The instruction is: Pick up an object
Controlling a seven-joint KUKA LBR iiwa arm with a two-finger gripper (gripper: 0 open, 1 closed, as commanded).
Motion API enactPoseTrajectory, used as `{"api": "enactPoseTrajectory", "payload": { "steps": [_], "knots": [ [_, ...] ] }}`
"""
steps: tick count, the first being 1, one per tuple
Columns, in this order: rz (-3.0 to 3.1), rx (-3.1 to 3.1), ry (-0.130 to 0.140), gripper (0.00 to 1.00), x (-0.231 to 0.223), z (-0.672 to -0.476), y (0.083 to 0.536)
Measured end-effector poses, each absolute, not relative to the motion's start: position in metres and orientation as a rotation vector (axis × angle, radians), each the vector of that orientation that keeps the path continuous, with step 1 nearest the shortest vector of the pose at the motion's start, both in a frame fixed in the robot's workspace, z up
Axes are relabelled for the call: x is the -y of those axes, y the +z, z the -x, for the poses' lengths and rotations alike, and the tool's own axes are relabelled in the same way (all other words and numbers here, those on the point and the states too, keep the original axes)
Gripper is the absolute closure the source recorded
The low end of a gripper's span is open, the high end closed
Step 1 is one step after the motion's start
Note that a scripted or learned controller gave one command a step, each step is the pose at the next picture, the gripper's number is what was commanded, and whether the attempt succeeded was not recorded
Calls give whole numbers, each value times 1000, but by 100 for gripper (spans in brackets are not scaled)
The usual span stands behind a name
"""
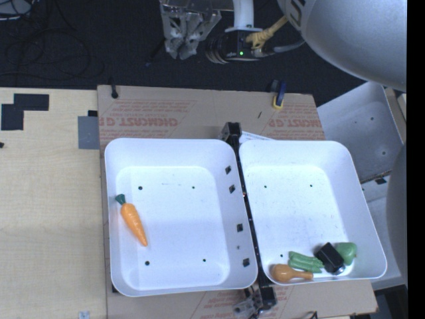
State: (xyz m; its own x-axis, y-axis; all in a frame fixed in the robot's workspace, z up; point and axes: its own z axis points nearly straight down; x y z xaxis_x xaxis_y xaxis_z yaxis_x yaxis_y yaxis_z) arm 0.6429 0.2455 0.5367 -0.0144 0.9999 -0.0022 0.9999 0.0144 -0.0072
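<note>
Overhead, my claw (188,37) hangs beyond the bins, holding nothing; how wide it stands I cannot tell. A carrot (133,222) lies in the left bin (169,153); an orange gourd (290,273), green pods (306,262) and a black block (330,257) crowd the right bin's (299,153) near corner.

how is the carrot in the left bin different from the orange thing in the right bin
The carrot is bright orange with a green top; the orange thing is duller and pear-shaped. The carrot lies alone by the left bin's left wall; the other lies in the right bin's front corner, against green items. Both lie flat, away from the hand.
</note>
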Motion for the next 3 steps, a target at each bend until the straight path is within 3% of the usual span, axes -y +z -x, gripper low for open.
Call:
{"api": "enactPoseTrajectory", "payload": {
  "steps": [3],
  "knots": [
    [2202, 2236, 11, 100, -246, -643, 537]
  ]
}}
